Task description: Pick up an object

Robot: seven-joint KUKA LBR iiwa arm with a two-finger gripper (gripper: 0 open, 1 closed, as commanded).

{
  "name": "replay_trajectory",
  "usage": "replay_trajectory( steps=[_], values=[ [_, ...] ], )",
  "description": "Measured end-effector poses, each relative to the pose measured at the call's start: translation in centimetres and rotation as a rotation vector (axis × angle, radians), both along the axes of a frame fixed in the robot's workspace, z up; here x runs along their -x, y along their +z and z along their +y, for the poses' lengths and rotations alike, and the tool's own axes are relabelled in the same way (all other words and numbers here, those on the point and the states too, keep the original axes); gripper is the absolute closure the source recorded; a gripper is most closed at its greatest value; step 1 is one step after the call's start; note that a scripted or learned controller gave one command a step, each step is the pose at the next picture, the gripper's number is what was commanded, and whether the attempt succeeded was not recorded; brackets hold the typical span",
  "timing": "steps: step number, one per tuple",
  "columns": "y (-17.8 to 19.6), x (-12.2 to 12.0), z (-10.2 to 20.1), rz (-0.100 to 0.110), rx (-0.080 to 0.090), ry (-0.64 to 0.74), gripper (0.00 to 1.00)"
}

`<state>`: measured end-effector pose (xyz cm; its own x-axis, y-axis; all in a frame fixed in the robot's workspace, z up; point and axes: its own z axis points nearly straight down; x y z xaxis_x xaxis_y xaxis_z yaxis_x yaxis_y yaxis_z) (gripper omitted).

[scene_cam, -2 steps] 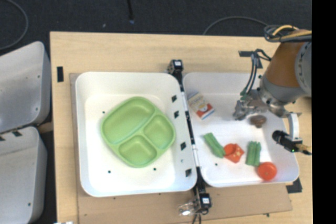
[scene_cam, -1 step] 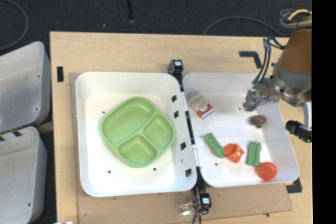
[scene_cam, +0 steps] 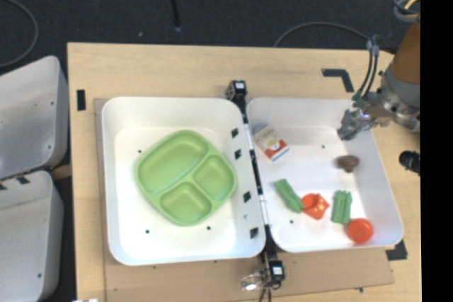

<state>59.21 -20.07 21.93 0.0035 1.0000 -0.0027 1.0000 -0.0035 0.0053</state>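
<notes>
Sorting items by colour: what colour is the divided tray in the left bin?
Light green, seen plainly in the camera view: the divided tray lies in the left bin.

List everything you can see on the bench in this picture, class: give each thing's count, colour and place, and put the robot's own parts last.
Bin: two, white, side by side on the bench.
Divided plate: one, light green, in the left bin.
Small carton: one, white and red, upper left of the right bin.
Brown lump: one, brown, right side of the right bin.
Green pieces: two, green, low in the right bin.
Red-orange piece: one, between the green pieces.
Red ball: one, right bin's lower right corner.
Gripper: one, grey, over the right bin's upper right edge.
</notes>
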Motion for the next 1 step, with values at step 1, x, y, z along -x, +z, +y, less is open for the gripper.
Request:
replay_trajectory(
  steps=[1],
  values=[
    [-0.48,1.39,4.96,0.005,-0.003,0.009,1.0]
  ],
)
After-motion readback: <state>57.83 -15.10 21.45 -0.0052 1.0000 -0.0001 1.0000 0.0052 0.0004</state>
